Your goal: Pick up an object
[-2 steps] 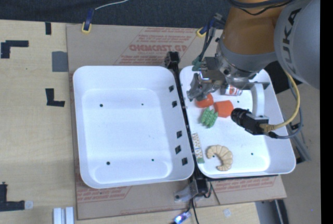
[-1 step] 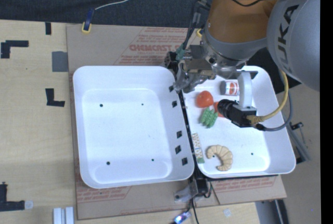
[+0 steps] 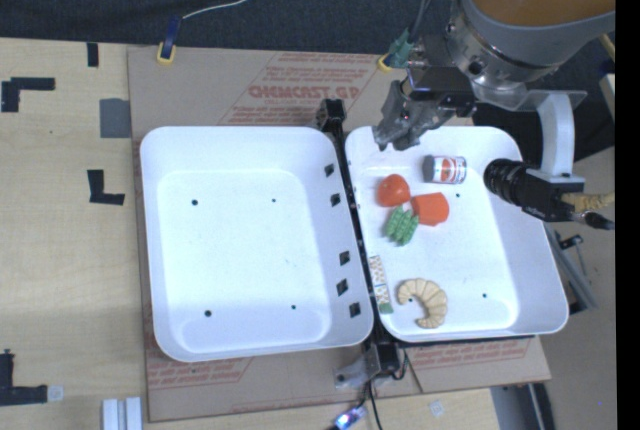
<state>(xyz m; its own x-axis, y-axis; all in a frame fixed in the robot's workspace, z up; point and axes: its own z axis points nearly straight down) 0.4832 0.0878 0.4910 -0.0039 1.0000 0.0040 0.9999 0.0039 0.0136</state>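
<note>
From where I'm standing, the gripper (image 3: pixel 398 136) hovers over the right bin's (image 3: pixel 520 313) far edge, can't tell its state. Nothing grabbed yet. The red tomato (image 3: pixel 393 189) sits just below; next it needs to drop down.

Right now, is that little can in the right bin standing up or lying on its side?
On its side. The can lies lengthwise on the right bin floor, its silver end facing left.
</note>
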